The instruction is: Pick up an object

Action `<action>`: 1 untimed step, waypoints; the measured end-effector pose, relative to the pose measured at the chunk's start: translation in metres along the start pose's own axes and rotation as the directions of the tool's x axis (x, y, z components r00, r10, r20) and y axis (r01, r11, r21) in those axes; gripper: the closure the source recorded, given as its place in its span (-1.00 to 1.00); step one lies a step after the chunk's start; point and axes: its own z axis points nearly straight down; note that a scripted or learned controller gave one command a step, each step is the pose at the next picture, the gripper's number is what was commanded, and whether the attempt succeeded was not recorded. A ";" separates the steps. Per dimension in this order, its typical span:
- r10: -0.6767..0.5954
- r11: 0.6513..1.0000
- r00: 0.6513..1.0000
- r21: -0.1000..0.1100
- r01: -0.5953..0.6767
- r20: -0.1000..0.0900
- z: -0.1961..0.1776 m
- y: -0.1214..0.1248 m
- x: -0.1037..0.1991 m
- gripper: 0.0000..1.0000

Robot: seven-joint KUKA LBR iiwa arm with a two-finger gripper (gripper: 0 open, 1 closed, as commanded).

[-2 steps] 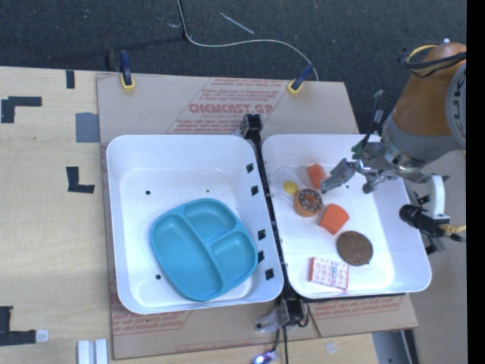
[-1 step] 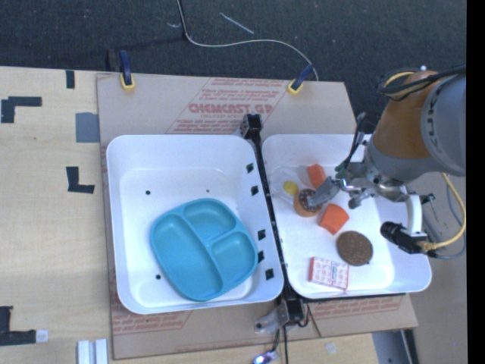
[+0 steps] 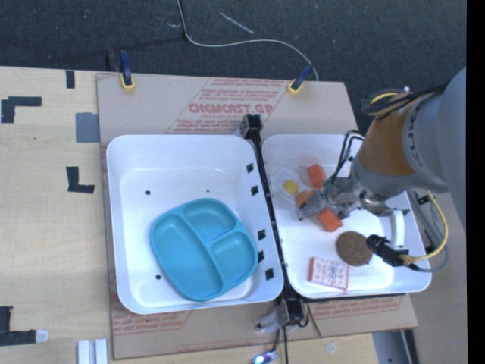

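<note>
My gripper reaches in from the right, low over the middle of the right bin. A small orange piece lies right at its tip. An orange block sits just behind it. Another orange block lies just in front, under the wrist. A yellow object rests to the left, near the divider. A brown round disc and a red-and-white packet lie toward the bin's front.
A blue divided plate lies in the left bin. A black divider strip runs between the two bins. The arm's cables hang over the right bin's right rim.
</note>
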 end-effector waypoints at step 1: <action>-0.002 1.000 1.000 -0.006 0.002 0.001 -0.014 0.002 0.001 1.00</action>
